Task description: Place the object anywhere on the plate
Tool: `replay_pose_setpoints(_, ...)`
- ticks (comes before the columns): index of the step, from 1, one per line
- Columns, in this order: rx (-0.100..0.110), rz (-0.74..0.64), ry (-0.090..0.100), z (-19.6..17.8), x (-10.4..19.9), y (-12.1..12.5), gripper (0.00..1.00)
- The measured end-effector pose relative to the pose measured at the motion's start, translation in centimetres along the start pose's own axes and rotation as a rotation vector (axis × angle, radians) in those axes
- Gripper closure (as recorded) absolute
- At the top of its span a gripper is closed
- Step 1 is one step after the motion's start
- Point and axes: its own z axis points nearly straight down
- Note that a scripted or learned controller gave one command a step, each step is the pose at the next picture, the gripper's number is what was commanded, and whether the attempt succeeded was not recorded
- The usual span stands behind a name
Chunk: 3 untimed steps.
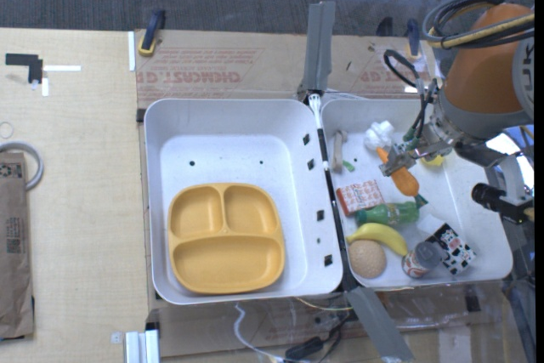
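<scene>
- Hovering over the right bin (501, 208), the pincer (406, 159) sat low above the clutter near that bin's middle, with the grey arm (480, 64) and its orange band reaching in from the right edge of the tabletop.
- Whether the pincer was open, closed or gripping anything could not be told from the camera view; its tip blended into the toys beneath it.
- The step in hand looked like the pick: the pincer was down among the objects, and the plate carried nothing yet.
- The likeliest target was the small orange carrot (405, 179), lying directly under the tip, just above the red packet (359, 195) and the green piece (393, 213); this was a judgement only.
- The carrot looked short, tapered and smooth, with an orange body and a darker end, tilted rather than flat.
- The next move would call for a firm closure, a clean lift clear of the bin wall, then a carry leftward over the divider.
- The yellow plate (226, 237), three-sectioned, lay in the left bin (170, 132) toward its front edge.
</scene>
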Motion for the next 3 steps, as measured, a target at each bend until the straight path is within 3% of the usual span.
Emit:
replay_pose_setpoints(1, 0.003, -0.132, 0.001, 0.1, 10.9, -5.1, 1.0)
replay_pose_setpoints(2, 0.004, -0.313, 0.001, 0.1, 13.1, -4.4, 1.0)
replay_pose_setpoints(3, 0.004, -0.314, 0.001, 0.1, 13.1, -4.4, 0.0)
